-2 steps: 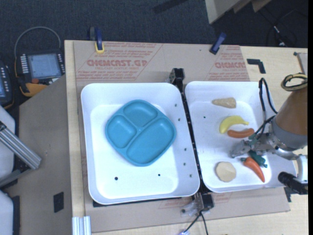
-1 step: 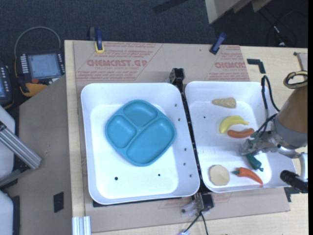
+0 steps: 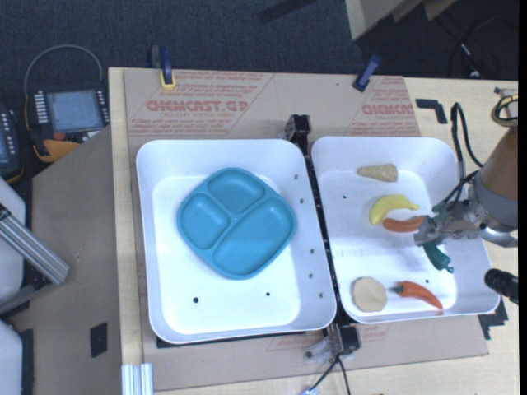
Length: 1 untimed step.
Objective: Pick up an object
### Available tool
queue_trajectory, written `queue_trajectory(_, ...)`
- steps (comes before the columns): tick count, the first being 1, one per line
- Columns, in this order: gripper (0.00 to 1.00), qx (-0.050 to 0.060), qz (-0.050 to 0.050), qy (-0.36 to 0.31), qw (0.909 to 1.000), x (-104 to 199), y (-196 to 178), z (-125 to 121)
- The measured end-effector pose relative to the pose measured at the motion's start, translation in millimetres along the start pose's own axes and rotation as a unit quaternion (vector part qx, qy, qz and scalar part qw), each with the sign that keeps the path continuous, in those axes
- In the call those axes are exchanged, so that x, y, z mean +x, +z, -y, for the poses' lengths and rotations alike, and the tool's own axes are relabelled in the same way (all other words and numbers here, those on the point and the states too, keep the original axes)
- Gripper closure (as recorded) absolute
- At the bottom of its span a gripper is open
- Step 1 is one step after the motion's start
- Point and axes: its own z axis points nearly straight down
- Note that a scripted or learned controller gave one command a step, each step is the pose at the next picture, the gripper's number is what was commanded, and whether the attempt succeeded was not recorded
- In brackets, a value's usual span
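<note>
1. Left bin [image 3: 156,245]: holds a blue divided plate [image 3: 237,220] near its centre.
2. Right bin [image 3: 329,220]: holds a tan piece [image 3: 378,172] near the far edge, a yellow banana [image 3: 390,206] mid-bin, a red piece [image 3: 402,225] just beside the banana, a round tan piece [image 3: 370,294] and an orange-red pepper [image 3: 418,295] along the near edge, and a teal item [image 3: 438,257] toward the right edge.
3. Gripper [image 3: 432,233]: low over the right bin, between the red piece and the teal item; whether it is released or clenched cannot be told.
4. Step in hand, judged: the reach onto a candidate object, not yet lifted.
5. Next move, judged: close on one item, then rise clear of its neighbours.
</note>
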Motion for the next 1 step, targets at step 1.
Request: queue_trajectory(1,1.00,-0.001,0.000,0.000,1.0000,-6.3,-44.9,-4.4)
